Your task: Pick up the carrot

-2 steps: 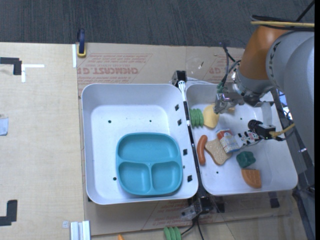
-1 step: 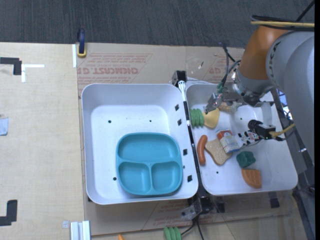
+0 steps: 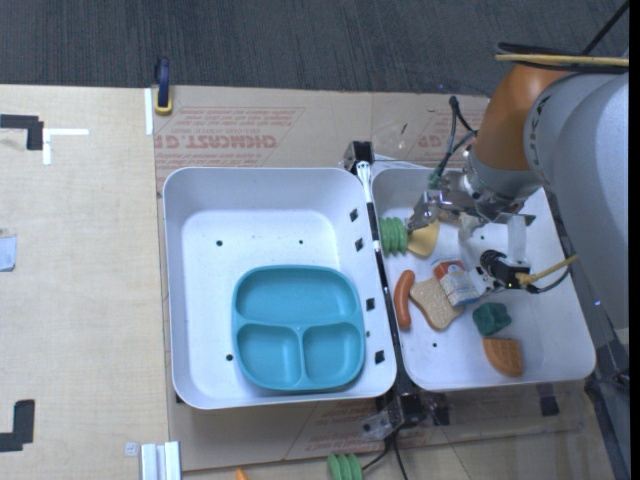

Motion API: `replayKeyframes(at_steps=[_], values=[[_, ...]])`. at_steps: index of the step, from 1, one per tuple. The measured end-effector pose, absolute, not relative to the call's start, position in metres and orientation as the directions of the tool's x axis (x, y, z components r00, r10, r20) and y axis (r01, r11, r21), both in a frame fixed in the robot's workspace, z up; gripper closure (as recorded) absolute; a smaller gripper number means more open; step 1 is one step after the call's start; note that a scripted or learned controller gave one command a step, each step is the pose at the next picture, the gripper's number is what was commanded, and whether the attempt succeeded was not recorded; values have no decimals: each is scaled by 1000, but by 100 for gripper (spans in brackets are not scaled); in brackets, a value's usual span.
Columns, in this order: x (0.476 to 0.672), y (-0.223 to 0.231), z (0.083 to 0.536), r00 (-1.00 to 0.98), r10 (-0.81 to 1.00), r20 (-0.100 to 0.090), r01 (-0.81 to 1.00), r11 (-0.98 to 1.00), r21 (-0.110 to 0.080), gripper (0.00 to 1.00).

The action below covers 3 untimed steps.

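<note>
The gripper (image 3: 428, 216) hangs up-view of the bread slice (image 3: 435, 305), at the far end of the right bin (image 3: 560, 373). I judge the step in hand to be the approach. The carrot (image 3: 503, 356) lies down-view and to the view's right of the bread slice, near the bin's front wall. To do it well, the gripper should travel high over the bread slice and its neighbours and set its closing direction across the orange body's narrow width. It should come down on the orange part rather than on the dark green lump (image 3: 491, 318) just beside it on the bread slice's side, which may be the carrot's top. I cannot tell how far the gripper is open, nor whether it touches the yellow wedge (image 3: 424, 240) right under it, up-view of the bread slice; nothing is plainly held. A red sausage (image 3: 403, 298) lies against the bread slice's view-left edge and a small packet (image 3: 459, 284) at its upper right corner. A ridged green piece (image 3: 393, 235) sits up-view and left of the slice. The blue tray (image 3: 298, 326) is well to the slice's view-left, in the other bin.
</note>
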<state>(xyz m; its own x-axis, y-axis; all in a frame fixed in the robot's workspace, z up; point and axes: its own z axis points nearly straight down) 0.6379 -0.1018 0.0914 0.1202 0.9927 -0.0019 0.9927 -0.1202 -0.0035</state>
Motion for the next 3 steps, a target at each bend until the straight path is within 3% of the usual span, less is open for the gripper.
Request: replayKeyframes(at_steps=[1,2,3], values=[[638,-103,101,117,993,-5,993,-117,-3,100],[638,-103,100,116,993,-5,993,-116,-4,0],[639,-104,110,114,993,-6,993,-114,-3,100]])
